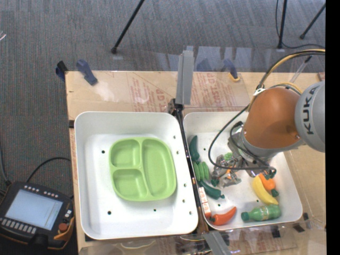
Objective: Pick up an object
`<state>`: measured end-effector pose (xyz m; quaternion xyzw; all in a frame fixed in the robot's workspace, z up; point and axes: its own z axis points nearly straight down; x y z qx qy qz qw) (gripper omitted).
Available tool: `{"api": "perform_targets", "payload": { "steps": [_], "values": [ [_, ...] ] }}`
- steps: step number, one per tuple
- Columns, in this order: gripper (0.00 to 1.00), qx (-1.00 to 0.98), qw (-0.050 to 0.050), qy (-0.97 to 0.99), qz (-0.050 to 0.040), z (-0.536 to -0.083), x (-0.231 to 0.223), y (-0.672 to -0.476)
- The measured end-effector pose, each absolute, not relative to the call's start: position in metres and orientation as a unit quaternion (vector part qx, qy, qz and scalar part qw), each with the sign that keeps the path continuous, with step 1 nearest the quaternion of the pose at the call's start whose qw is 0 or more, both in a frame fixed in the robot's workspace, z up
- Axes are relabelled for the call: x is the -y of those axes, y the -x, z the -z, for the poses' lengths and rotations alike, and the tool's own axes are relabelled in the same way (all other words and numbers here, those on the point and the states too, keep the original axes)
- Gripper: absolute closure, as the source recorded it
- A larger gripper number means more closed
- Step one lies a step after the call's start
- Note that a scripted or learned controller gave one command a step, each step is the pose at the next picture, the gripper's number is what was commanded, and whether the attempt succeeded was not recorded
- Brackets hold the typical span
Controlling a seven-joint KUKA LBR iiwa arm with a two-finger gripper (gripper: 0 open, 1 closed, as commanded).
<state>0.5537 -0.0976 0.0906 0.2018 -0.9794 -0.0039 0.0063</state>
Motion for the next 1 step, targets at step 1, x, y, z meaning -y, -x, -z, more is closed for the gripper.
{"api": "perform_targets", "payload": {
  "steps": [1],
  "values": [
    [1.0, 0.956, -0.006, -0.292, -0.001, -0.242, 0.0714, -0.5794]
  ]
}}
